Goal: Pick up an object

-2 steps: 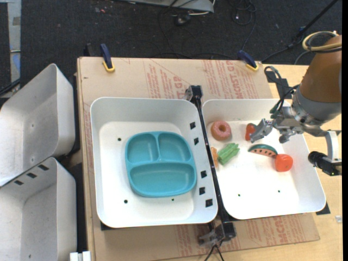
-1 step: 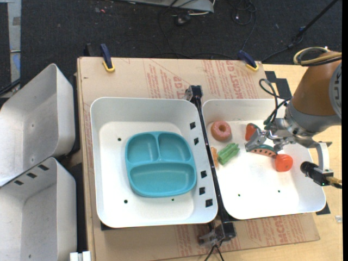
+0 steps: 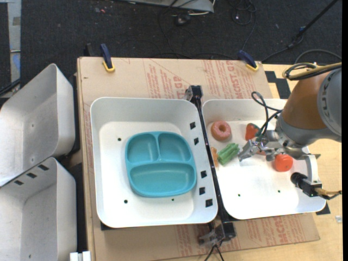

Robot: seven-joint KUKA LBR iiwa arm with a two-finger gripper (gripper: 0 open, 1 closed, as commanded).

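A teal divided plate (image 3: 161,163) is seen lying flat in the left bin (image 3: 103,162). In the right bin (image 3: 261,200), a pink ring (image 3: 221,130) lies near a green, ridged, oblong piece (image 3: 228,152), tilted beside the divider. The pincer (image 3: 251,149) is lowered just beside that green piece; how far it is open cannot be told. Further right, an orange-red ball (image 3: 283,162) is seen.
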